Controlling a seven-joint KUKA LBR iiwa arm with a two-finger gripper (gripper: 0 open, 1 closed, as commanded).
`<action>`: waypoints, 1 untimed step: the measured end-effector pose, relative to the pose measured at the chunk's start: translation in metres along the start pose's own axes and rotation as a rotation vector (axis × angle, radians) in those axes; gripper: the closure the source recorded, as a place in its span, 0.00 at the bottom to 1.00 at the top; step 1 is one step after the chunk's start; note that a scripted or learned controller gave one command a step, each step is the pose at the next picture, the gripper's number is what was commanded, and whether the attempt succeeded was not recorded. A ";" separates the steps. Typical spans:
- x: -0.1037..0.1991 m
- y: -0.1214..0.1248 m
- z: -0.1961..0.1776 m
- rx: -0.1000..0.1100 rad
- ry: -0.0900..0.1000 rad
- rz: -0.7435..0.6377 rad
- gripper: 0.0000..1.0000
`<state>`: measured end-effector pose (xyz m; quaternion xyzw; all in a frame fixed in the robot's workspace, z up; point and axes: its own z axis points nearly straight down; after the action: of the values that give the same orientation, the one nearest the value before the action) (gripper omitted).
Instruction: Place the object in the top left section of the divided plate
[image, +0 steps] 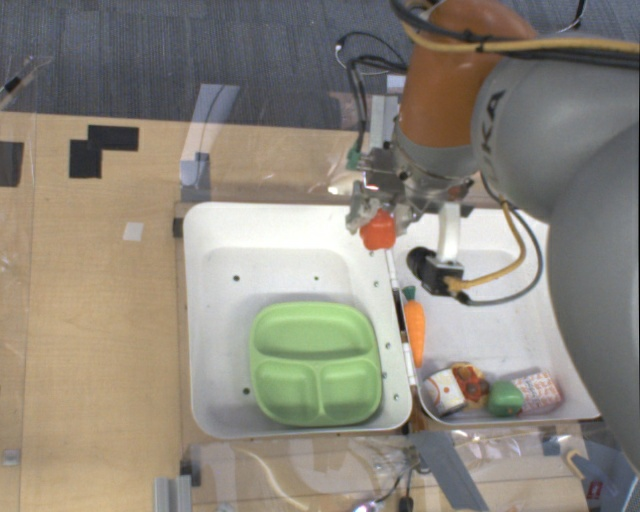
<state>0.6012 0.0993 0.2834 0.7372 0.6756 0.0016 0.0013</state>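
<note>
Pincer (378, 222) upper centre of frame, pinching small red-orange object (378, 234) above the bins' shared wall; green divided plate (316, 364) below and left; target top section (305, 332) nearest, lower-left of pincer.

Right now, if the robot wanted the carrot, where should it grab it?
Probably around the middle of the carrot, coming straight down from above. It lies flat and long along the right bin's left wall, leafy end up, so the hand should pinch across its narrow width, minding that wall.
</note>
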 end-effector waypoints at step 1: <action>-0.023 -0.001 -0.140 -0.002 0.001 -0.082 1.00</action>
<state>0.5974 0.0766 0.4236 0.7090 0.7052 0.0026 0.0020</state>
